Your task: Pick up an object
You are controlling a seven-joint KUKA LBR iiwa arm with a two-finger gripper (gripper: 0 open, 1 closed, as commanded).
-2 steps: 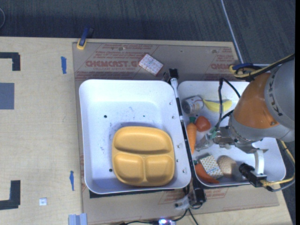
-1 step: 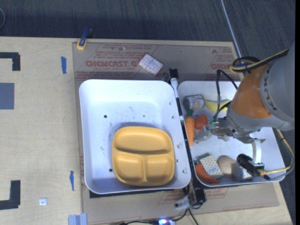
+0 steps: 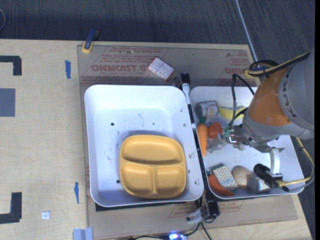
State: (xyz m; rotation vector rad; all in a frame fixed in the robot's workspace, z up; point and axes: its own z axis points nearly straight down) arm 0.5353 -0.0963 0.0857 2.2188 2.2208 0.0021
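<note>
A: The carrot lies in the right bin, against its left wall, long axis along that wall.

B: And the gripper?

A: Just right of the carrot. Whether it is open or closed, I cannot tell.

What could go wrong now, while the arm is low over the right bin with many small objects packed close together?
Two risks, I think. First, the gripper sits among crowded items: the long orange carrot lies right beside a small red-orange piece, so closing may catch two things or push one away. Second, the carrot rests against the shallow white right bin's left wall, next to the divider, so a finger could strike that wall instead of sliding beside the carrot.
</note>
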